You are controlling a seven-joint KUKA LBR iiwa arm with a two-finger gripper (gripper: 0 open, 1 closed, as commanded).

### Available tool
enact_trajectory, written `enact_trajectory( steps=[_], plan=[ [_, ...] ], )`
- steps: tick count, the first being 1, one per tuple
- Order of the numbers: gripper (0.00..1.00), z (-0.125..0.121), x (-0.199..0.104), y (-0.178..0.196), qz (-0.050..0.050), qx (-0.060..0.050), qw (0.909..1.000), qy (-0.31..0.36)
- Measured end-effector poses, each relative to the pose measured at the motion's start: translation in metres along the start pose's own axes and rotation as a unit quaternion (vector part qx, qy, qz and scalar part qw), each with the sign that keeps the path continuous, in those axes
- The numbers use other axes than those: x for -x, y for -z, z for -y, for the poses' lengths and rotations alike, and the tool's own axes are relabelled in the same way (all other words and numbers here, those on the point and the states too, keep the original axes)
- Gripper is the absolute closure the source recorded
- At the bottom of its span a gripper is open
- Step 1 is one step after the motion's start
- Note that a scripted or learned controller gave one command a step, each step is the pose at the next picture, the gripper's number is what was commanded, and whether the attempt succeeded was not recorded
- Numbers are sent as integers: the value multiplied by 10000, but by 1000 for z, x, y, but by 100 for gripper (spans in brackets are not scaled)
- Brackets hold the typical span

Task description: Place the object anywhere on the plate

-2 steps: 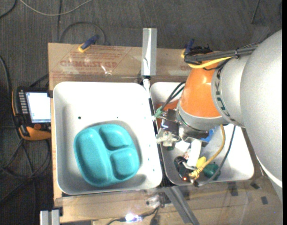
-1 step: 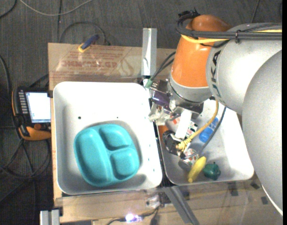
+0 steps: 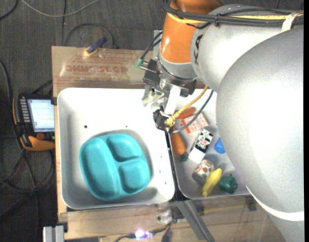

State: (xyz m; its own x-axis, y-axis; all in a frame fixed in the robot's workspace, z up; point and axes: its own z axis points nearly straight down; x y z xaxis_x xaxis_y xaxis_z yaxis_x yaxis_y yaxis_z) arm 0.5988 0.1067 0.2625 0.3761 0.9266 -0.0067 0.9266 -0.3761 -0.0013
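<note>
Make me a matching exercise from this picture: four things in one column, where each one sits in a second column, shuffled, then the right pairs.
Things
1. turquoise divided plate
2. carrot
3. banana
4. handheld screen unit

Places
A. right bin, by the wall it shares with the other bin
B. outside both bins, at the view's left
C. left bin
D. right bin, toward the view's bottom edge, beside a green toy

Pairs: 1-C, 2-A, 3-D, 4-B
</note>
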Motion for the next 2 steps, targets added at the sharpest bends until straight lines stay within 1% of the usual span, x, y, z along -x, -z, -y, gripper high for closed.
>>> enact_trajectory(
  steps=[1,2],
  plan=[
    [100,37,-27,3,-10,1,9770,2132],
    [100,45,-28,-32,-12,-15,9937,1122]
  ],
)
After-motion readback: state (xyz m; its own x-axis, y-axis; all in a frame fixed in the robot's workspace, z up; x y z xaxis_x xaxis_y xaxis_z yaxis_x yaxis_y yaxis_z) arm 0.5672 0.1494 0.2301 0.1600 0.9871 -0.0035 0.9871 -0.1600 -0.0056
